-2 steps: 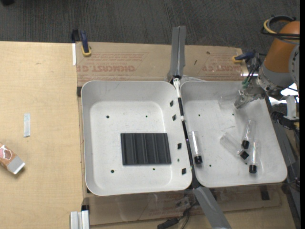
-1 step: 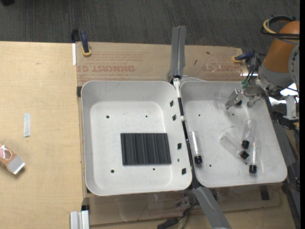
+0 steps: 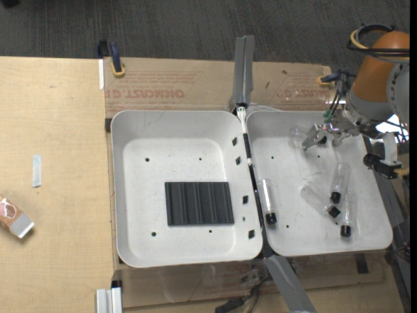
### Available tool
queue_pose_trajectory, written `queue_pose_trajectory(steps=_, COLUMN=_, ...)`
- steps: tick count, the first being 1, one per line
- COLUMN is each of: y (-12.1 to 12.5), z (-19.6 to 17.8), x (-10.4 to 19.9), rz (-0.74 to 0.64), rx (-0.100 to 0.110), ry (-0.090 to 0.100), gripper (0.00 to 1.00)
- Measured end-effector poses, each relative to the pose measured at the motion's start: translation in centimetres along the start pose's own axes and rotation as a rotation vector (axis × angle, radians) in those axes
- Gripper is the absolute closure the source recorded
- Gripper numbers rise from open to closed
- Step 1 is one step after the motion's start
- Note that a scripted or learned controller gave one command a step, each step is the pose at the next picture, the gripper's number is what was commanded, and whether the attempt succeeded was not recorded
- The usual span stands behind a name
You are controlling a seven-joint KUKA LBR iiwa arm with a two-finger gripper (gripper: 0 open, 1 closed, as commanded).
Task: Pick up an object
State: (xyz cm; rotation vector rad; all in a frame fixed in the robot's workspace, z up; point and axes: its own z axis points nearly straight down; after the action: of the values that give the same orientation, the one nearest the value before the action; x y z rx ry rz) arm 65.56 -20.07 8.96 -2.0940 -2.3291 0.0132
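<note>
From the camera view, we find the gripper (image 3: pixel 324 134) low over the far edge of the right bin (image 3: pixel 287 240), near its far right corner. The fingers blur against the white floor, so we cannot tell their state. Clear tubes with black caps (image 3: pixel 339 204) lie loose near the right edge, and a marker (image 3: pixel 266 204) rests against the left wall, probably rolled there. A dark ribbed block (image 3: pixel 199 203) sits flat in the middle of the left bin (image 3: pixel 124 194). Nothing appears lifted.
</note>
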Motion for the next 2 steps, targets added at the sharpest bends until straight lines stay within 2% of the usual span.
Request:
queue_pose_trajectory(steps=1, y=0.2, z=0.0, x=1.4, rz=-0.026, rx=-0.003, ry=-0.001, gripper=0.0)
queue_pose_trajectory(steps=2, y=-1.6, z=-0.2, x=2.0, rz=-0.09, rx=-0.013, ry=-0.002, gripper=0.0)
